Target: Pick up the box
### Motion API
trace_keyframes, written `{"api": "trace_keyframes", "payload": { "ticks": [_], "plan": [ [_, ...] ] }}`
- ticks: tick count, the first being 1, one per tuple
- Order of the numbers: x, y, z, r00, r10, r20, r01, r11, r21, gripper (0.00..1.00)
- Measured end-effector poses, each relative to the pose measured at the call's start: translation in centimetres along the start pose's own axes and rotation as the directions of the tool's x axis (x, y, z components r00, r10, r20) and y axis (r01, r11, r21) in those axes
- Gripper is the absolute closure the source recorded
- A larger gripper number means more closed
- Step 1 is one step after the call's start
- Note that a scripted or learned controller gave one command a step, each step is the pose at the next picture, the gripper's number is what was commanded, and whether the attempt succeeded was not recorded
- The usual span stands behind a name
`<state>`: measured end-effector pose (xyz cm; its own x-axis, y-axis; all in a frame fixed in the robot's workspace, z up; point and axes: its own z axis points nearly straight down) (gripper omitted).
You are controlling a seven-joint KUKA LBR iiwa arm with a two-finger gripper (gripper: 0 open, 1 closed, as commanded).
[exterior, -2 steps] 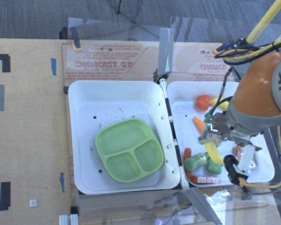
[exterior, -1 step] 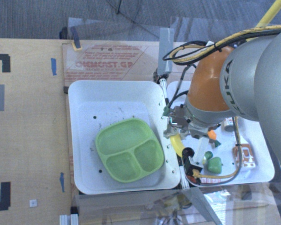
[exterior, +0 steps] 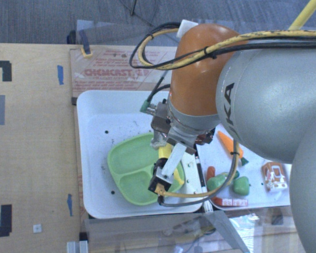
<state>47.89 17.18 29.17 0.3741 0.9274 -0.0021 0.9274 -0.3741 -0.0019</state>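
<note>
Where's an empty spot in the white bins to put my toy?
The left bin has bare floor between its back wall and the green divided plate, plus a thin strip along its left wall. The right bin is crowded: carrot, green pieces, orange-and-white toy. The arm covers the middle.

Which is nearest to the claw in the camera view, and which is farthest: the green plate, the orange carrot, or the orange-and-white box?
1. green plate, in the left bin, under the claw.
2. orange carrot, in the right bin, on its left side.
3. orange-and-white box, same bin, far right.
</note>
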Motion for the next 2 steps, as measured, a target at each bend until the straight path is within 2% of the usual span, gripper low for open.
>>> {"api": "trace_keyframes", "payload": {
  "ticks": [1, 2],
  "plan": [
    [0.5, 2.4, -14.3, 0.985, 0.174, 0.0, -0.174, 0.985, 0.0, 1.0],
    [4.8, 0.8, -0.5, 0.987, 0.159, 0.001, -0.159, 0.987, 0.001, 1.0]
  ]
}}
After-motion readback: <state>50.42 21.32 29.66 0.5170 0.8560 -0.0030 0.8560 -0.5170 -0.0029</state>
